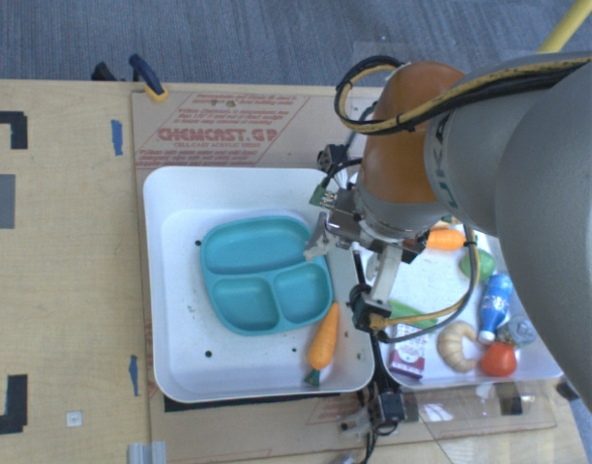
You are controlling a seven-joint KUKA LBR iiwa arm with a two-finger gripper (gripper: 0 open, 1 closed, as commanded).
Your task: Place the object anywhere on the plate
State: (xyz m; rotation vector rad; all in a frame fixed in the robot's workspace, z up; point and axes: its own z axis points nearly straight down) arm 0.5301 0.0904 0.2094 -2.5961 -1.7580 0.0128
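Observation:
A teal plate [262,274] with three compartments lies in the left white bin [170,288]. An orange toy carrot [323,338] with a green stub rests on the bin floor just off the plate's right lower edge, touching or nearly touching its rim. My gripper [342,238] hangs under the orange-banded wrist, over the plate's right edge and the wall between the two bins, above and apart from the carrot. The wrist hides the gripper's tip, and I see nothing held in it.
The right bin [441,380] holds a bread roll [458,346], a red tomato [499,359], a blue bottle [494,303], an orange piece [446,240], green pieces [475,262] and a small packet [408,362]. The grey arm covers that bin's upper part.

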